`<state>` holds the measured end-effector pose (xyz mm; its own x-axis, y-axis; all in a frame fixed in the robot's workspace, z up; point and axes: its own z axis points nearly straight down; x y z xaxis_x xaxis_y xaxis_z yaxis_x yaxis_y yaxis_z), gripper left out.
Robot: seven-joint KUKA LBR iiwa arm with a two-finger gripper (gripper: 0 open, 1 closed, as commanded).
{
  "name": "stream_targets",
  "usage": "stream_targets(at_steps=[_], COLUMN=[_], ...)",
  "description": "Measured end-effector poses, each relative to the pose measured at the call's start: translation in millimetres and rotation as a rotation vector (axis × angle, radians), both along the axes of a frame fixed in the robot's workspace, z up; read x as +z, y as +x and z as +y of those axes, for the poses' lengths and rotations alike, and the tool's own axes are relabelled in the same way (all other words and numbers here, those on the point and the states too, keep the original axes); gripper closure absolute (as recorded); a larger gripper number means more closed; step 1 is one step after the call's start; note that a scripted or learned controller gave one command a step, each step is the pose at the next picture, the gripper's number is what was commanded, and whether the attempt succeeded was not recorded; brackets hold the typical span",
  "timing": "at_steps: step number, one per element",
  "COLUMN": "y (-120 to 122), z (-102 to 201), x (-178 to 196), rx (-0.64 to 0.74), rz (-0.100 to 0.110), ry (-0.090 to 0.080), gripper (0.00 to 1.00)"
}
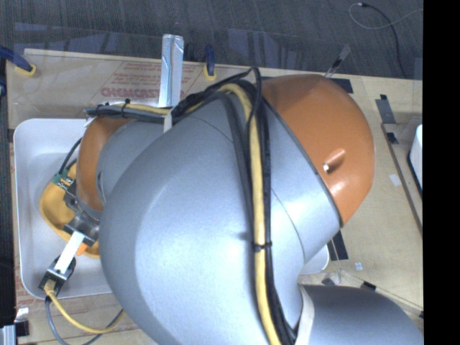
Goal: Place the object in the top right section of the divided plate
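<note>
The grey arm [215, 221] bulks across the lower centre, its orange band [338, 157] at the right; beneath it, at the left, a white bin [29, 192] holds what may be a yellow plate [50, 207]; the hand [75, 225] sits over it, its state impossible to tell; the desk [108, 77] lies beyond.

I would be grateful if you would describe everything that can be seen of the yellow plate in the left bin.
The yellow plate shows as a curved sliver with a rounded, smooth, glossy outer rim, plastic by the look of it. It lies low in the left white bin, toward that bin's left wall. The arm hides most of it, so its dividers and sections cannot be made out, nor whether anything lies on it. The wrist hardware, with a small green board, overlaps its right edge; contact cannot be judged.
</note>
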<state>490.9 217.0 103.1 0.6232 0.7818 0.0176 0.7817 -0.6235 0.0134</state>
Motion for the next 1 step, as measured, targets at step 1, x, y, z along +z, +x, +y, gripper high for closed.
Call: stream_targets(at_steps=[1], y=[24.8], z=[-21.5], x=[15.6], rx=[0.145], rz=[0.027], ry=[-0.006], gripper=[1.0])
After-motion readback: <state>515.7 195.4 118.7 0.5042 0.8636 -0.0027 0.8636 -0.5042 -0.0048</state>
